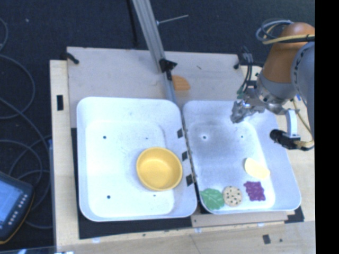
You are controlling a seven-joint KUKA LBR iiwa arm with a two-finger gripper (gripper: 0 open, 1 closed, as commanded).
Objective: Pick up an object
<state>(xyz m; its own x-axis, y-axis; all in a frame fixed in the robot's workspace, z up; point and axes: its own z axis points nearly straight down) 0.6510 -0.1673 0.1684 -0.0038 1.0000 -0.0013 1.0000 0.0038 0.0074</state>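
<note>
White bins sit on my tabletop (116, 73); nothing is picked yet. My end effector (238, 111) hangs over the right bin (222, 142), its state unclear to me. The yellow piece (257, 168), cookie (232, 196), green (212, 198) and purple (255, 190) pieces lie near its front edge, so the whole grasp remains.

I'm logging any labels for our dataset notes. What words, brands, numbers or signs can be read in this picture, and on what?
None can be read.
Bins: bare white walls, dark specks but no lettering.
Yellow bowl, green piece, cookie, purple piece, pale yellow piece: no print.
Screen at the left edge: lit, too blurred to read.
Arm: no legible mark.
</note>
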